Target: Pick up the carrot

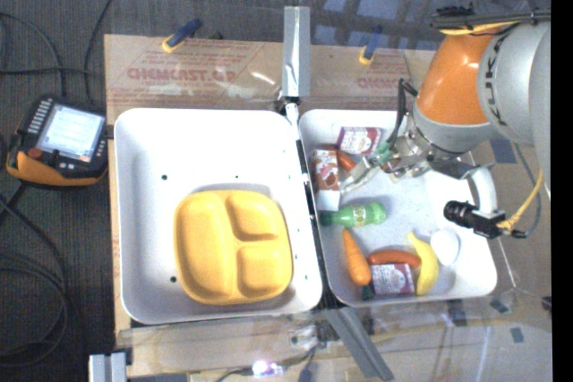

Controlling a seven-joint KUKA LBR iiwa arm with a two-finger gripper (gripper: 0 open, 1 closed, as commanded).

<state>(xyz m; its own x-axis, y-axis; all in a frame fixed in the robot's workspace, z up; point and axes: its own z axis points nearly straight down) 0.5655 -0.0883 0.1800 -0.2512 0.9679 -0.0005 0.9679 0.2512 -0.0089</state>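
Looking down from the overhead camera, the carrot [355,256] lies untouched in the right bin [483,277], between the green bottle [354,215] and a red packet [391,279]. The gripper [369,167] hovers farther back over other packets, fingers spread with nothing between them. So the pick hasn't really started: reaching, closing and lifting are all left.

Right bin [483,282]: carrot [355,256] lies near front-left, just below green bottle [354,215]; red can [391,279] & banana [424,264] to its right; gripper [380,161] hangs over the bin's rear, nr red packets [358,140], well apart from carrot; left bin [143,157] holds yellow divided tray [233,246]; pendant [58,141] at far left.
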